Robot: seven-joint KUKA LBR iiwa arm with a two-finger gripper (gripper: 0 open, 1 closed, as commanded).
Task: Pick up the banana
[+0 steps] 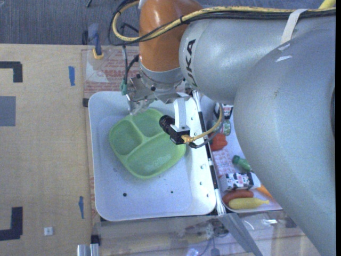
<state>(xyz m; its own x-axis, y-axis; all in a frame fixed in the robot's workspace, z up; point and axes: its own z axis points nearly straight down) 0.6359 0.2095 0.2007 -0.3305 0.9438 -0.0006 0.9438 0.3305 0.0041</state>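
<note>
You are looking down on a pale wooden surface (42,153) with two white bins side by side. The left bin (104,159) sits in the middle of the frame. The right bin (227,154) is a narrow strip at centre right, mostly hidden under the big grey arm (277,89) that fills the right side of the frame.

The banana (248,202) lies at the lower end of the right bin, in the lower right of the frame. It is yellow and stretched roughly left to right. A red item (236,194) lies just above it and touches it, and an orange carrot-like piece (264,191) sits beside its right end. Higher in the same bin you can see a black-and-white item (238,181), a green piece (241,163) and another red piece (219,141).

The gripper (137,106) is nowhere near the banana. It hangs below the orange band in the upper part of the left bin, right at the upper edge of a green divided plate (141,151) that lies flat in that bin. You cannot tell how wide the gripper stands, because its tips blur into the plate's rim. Nothing shows in its grasp.
</note>
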